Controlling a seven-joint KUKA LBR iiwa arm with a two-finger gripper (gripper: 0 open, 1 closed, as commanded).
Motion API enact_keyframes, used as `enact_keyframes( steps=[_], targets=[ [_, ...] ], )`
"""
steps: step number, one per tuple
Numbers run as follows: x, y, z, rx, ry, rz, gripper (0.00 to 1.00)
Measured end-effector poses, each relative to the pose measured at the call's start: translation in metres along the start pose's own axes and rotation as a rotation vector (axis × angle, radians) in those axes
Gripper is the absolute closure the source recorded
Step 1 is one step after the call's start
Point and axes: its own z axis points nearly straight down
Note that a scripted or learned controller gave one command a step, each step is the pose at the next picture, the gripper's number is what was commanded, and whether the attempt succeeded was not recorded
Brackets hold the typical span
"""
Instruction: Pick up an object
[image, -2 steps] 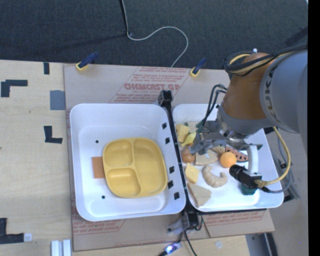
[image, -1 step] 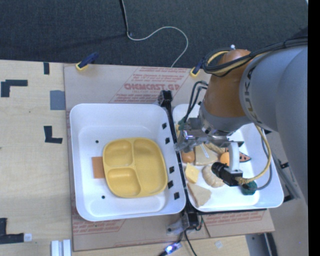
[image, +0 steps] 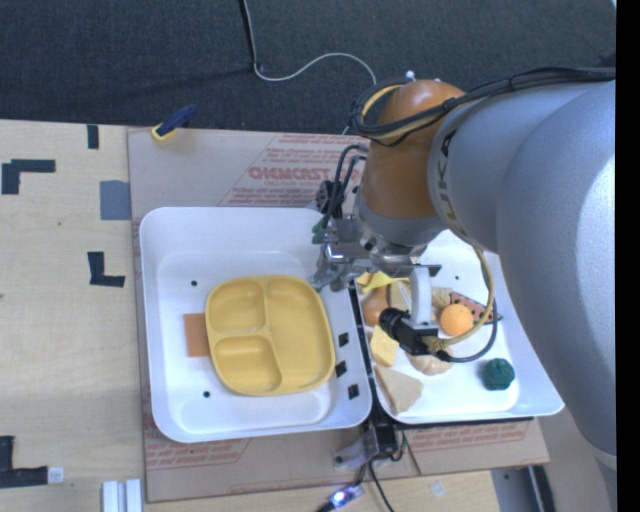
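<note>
My gripper (image: 386, 298) hangs low over the left part of the right bin (image: 532, 404), under the grey and orange wrist. Objects crowd around it: an orange ball (image: 456, 319) to its right, a yellow block (image: 384, 348) just in front, a tan wedge (image: 401, 390) nearer the bin's front edge, and a dark green ball (image: 497, 374) at the front right. A small orange piece (image: 373, 311) lies against the bin's left wall beside the gripper. The wrist hides what lies directly beneath it, so I cannot tell whether anything is held.
The left bin (image: 160, 300) holds a yellow divided plate (image: 270, 333) with a flat brown-orange card (image: 195, 335) sticking out from under its left side. Both bins rest on cardboard. A yellow and blue clip (image: 173, 122) lies at the cardboard's far left corner.
</note>
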Motion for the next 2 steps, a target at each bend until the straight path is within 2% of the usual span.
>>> enact_keyframes(
  steps=[1, 2],
  targets=[
    [0.0324, 0.0006, 0.0006, 0.001, -0.001, 0.002, 1.0],
    [0.0306, 0.0, 0.0008, 0.002, -0.003, 0.006, 1.0]
  ],
)
